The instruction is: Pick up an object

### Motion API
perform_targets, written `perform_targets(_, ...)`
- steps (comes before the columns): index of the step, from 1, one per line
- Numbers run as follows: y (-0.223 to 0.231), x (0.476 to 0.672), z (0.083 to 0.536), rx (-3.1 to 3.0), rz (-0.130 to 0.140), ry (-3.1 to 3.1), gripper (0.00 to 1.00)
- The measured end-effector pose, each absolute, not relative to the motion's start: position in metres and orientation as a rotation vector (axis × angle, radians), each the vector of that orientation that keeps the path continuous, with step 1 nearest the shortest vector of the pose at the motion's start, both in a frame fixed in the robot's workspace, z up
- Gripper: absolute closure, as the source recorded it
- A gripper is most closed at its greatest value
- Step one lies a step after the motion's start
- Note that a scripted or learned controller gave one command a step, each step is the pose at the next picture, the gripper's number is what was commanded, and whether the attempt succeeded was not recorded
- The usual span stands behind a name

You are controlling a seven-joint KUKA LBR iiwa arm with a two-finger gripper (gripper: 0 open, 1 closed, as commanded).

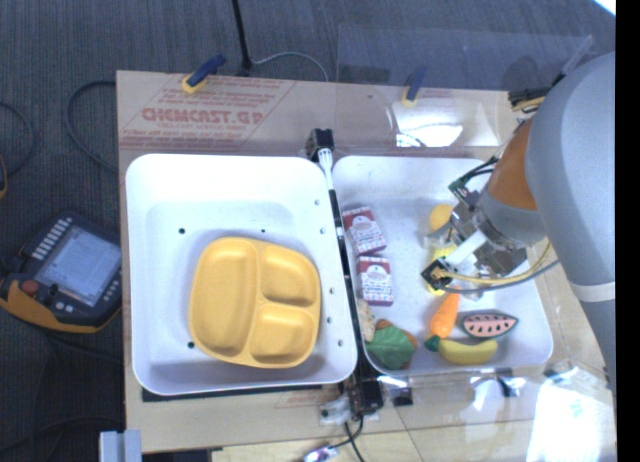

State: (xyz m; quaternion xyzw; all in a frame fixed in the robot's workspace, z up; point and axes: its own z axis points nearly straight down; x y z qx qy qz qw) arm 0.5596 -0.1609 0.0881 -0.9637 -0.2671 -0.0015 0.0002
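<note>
Hovering low over the right bin (pixel 400 182), the gripper (pixel 455 250) is sitting toward that bin's right edge, about midway between its far and near edges. Whether it is spread or closed cannot be told, since the wrist and the grey arm (pixel 585 180) are covering it from above, and nothing can be seen clamped in it.

The closest candidates are lying on either side of it. A toy carrot (pixel 445 313) is resting just beside the gripper on the side toward the near edge, its long axis running roughly far to near with a slight tilt and its green top pointing at the near edge. A small yellow fruit (pixel 441 217), perhaps a lemon, is lying just beside the gripper on the far side and is partly hidden by it.

Past the carrot, a toy banana (pixel 468 351) and a watermelon slice (pixel 488 326) are crowding the near right corner, so a descent on the carrot is likely calling for a short shift toward the near edge. Two small cartons (pixel 368 250) are lying along the left edge, and a green toy vegetable (pixel 392 346) is sitting by the near left corner. A yellow divided plate (pixel 255 300) is occupying the left bin (pixel 160 200).
</note>
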Motion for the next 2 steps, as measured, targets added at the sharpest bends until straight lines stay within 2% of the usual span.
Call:
perform_targets(1,-0.132,0.501,0.089,-3.119,-0.018,-0.445,0.00)
perform_targets(2,-0.099,0.588,0.088,-3.126,-0.012,-0.345,0.00)
